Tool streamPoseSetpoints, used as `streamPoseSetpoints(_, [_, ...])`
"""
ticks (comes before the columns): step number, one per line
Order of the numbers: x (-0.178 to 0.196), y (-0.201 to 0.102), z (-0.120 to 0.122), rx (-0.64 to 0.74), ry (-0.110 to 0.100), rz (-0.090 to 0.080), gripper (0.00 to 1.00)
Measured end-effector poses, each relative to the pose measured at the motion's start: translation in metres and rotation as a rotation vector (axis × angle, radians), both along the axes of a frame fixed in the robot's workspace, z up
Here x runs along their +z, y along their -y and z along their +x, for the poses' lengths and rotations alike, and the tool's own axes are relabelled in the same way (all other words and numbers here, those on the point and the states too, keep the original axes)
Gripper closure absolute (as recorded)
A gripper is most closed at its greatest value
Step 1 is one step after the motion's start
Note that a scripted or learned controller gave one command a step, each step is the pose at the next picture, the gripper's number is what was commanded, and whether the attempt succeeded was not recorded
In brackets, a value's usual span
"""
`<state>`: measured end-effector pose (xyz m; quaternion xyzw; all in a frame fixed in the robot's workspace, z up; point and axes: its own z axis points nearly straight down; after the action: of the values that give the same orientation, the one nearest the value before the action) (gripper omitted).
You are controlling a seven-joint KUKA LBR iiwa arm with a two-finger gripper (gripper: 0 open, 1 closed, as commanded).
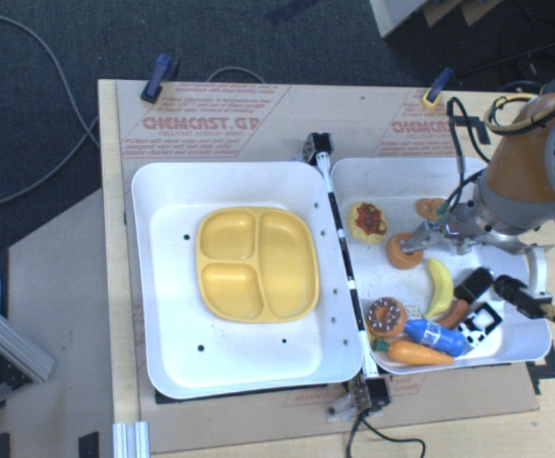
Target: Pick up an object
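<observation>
A: In the right bin [535, 346], at three o'clock, the gripper [414, 246] sits over the orange disc [403, 253]; jaw state cannot be told.

B: Risk: the banana [439, 286], at five o'clock, and the pizza toy [368, 221] crowd it; an off-centre close may slip.

A divided plate [257, 263] lies in the left bin [163, 351]. Toy foods cluster in the right bin [382, 172], a banana [439, 287] above a carrot [419, 354].

toys [428, 327] crowd right bin [373, 181], left roomy
</observation>
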<state>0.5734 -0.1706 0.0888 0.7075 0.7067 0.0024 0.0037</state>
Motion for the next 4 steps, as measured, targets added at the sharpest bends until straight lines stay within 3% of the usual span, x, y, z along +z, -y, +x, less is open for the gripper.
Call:
streamPoseSetpoints(1, [0.000,0.000,-0.048,0.000,0.002,0.000,0.00])
streamPoseSetpoints(2, [0.000,-0.060,0.011,0.001,0.005,0.001,0.00])
streamPoseSetpoints(3, [0.026,0.022,0.053,0.000,-0.007,-0.001,0.00])
streamPoseSetpoints(4, [0.002,-0.043,0.093,0.003,-0.018,-0.003,0.00])
